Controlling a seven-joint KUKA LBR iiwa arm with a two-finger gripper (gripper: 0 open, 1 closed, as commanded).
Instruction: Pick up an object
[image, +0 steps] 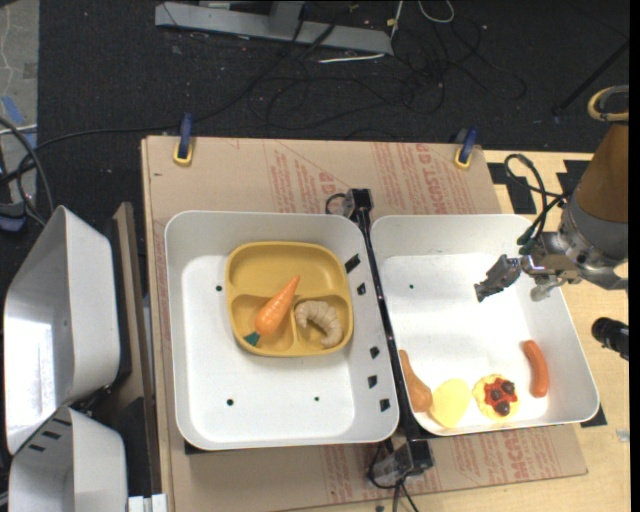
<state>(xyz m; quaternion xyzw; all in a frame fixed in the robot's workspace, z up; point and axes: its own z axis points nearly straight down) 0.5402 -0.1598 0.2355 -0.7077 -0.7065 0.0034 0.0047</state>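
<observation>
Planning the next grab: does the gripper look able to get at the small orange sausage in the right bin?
Probably yes. The gripper hangs over the right white bin, and the small orange sausage lies apart from the other toys, with bare floor around it.

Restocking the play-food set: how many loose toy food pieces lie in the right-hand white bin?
4: an orange drumstick-shaped piece by the left wall, a pale yellow disc beside it, a small yellow tart with red topping, and an orange sausage near the right wall.

Brown board surface (300, 165) with red print carries two shallow white bins side by side: one (190, 330) well left of the end effector (520, 282), the other (450, 240) directly beneath it. Two clamps (183, 150) grip the far edge.
</observation>
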